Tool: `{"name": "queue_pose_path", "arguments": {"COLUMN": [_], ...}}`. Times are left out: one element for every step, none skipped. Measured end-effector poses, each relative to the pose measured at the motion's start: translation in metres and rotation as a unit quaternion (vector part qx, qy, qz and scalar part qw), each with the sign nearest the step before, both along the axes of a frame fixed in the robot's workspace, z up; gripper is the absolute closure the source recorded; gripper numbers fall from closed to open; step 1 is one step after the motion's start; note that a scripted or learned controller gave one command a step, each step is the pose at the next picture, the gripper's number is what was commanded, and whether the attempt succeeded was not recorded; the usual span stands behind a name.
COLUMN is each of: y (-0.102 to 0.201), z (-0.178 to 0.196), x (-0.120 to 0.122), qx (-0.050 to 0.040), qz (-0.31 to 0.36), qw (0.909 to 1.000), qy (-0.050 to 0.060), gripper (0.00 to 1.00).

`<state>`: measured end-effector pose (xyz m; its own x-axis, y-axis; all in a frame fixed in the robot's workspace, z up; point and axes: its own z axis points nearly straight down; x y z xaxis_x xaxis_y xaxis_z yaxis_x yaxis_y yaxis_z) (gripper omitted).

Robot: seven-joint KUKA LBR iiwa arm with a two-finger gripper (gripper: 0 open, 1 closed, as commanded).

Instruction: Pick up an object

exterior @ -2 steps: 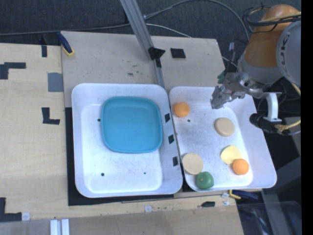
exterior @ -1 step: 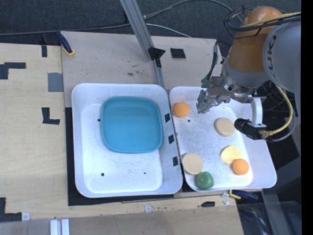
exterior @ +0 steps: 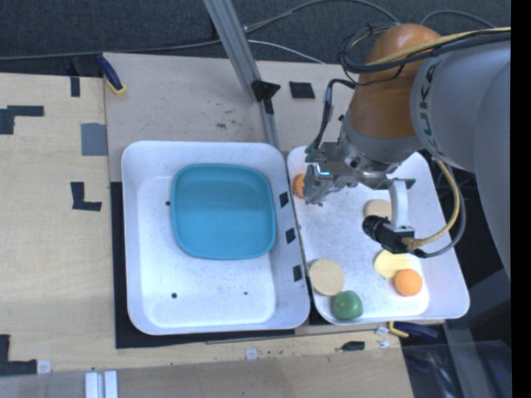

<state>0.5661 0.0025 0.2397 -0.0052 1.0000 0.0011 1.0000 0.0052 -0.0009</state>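
My gripper (exterior: 315, 187) hangs over the far left part of the right bin (exterior: 357, 239), pointing down at the bin floor. Just to its left, against the bin wall, a small orange object (exterior: 298, 186) is partly hidden by the gripper. Nearer the front lie a tan round disc (exterior: 326, 276), a green ball (exterior: 347, 305), an orange ball (exterior: 407, 283) and a pale yellow piece (exterior: 388, 263). A beige object (exterior: 377, 210) sits partly behind the cable fitting on the wrist.
The left bin (exterior: 141, 222) holds a blue square plate (exterior: 223, 211). A grey metal pole (exterior: 241, 56) slants across the back, ending near the gap between the bins. The arm's bulk covers the far right of the right bin.
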Motion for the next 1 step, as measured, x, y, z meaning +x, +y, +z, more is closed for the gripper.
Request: {"name": "queue_pose_path", "arguments": {"y": [0.0554], "z": [0.0025], "x": [-0.0189], "qx": [0.0000], "qz": [0.000], "qw": [1.0000], "qy": [0.000], "gripper": [1.00]}}
